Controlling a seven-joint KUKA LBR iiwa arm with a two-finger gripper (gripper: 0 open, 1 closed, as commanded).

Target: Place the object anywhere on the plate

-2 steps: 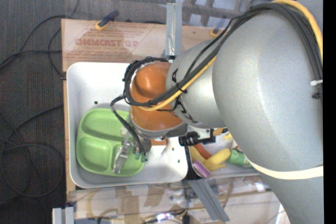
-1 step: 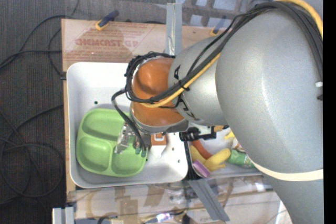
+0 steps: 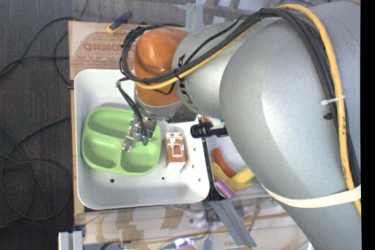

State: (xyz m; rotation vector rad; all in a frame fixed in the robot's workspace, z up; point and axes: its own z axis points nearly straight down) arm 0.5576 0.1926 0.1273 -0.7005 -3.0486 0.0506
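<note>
A green divided plate [image 3: 102, 140] lies in the left white bin [image 3: 94, 82]. My gripper [image 3: 136, 137] hangs over the plate's right side, above the ridge between its compartments, below the orange band [image 3: 153, 55] of the arm. A small orange and white object [image 3: 174, 148] rests on the bin floor just right of the plate, apart from the gripper. I see nothing held by the gripper.
The grey arm [image 3: 275, 102] covers most of the right bin. At that bin's near left corner lie an orange piece [image 3: 219, 157], a yellow piece [image 3: 237, 177] and a purple piece [image 3: 222, 188]. A cardboard sheet [image 3: 96, 47] lies behind the left bin.
</note>
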